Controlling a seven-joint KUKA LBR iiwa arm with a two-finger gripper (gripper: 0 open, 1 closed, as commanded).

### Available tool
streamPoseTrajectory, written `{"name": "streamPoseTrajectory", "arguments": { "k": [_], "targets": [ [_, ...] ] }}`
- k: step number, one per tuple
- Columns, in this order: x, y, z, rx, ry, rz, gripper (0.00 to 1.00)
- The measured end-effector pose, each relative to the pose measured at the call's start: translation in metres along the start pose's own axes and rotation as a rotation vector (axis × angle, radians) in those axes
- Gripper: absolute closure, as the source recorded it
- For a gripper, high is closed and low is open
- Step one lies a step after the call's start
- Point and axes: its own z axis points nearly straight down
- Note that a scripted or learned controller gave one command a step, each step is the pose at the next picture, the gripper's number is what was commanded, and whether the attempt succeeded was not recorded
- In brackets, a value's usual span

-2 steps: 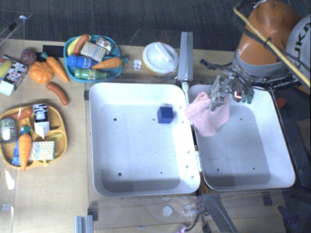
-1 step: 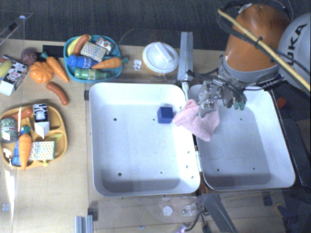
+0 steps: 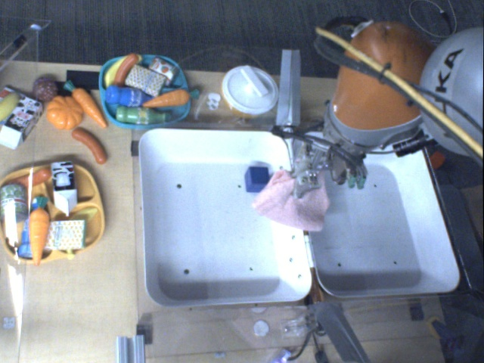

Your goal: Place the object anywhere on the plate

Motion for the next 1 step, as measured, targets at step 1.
{"name": "streamPoseTrajectory", "arguments": {
  "k": [1],
  "targets": [
    [0.0248,0.0443,0.0073,0.0,0.002,0.001,1.0]
  ]
}}
